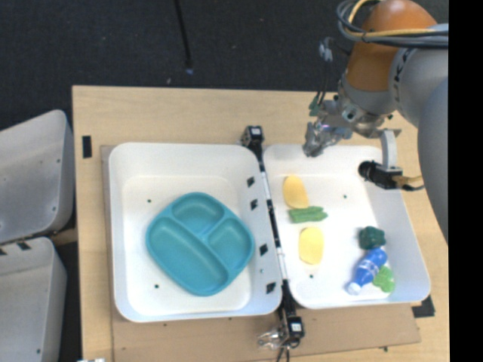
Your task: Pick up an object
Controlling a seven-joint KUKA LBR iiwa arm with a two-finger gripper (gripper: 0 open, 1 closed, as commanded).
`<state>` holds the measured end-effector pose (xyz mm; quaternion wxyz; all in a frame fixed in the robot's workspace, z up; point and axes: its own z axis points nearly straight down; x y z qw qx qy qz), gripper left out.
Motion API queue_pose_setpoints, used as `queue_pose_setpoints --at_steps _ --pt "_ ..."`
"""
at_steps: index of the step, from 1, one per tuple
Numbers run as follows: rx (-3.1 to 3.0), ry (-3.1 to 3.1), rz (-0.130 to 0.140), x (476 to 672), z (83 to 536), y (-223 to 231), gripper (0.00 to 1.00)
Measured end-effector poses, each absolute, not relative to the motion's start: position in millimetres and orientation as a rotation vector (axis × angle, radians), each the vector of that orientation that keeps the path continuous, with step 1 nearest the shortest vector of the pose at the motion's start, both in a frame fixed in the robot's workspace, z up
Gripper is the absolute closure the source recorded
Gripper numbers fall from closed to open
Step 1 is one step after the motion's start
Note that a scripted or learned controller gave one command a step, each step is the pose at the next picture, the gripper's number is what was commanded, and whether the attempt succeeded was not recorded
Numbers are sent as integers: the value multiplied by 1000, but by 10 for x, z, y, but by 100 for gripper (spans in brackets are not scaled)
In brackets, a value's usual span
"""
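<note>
The grey two-finger gripper [317,143] hangs over the far edge of the right shallow white bin [339,292], near its far left corner; whether its fingers are apart or together cannot be told. In that bin lie two yellow oval pieces [295,191] [311,245] with a green flat piece [307,215] between them. Near the right edge sit a dark green lump [370,237], a blue-and-white bottle [366,270] and a light green piece [385,280]. The left white bin [136,164] carries a teal divided plastic tray [198,242].
</note>
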<state>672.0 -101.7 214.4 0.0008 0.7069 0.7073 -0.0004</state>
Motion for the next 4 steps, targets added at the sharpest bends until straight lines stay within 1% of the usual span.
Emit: queue_pose_setpoints --at_steps 1,2,3,4 --pt "2219 2222 2 6718 2276 -589 100" --pt "2220 2221 -1 6729 2210 -121 100" --pt "2219 2223 2 6710 2346 329 100" --pt "2216 2224 2 6783 2302 883 100"
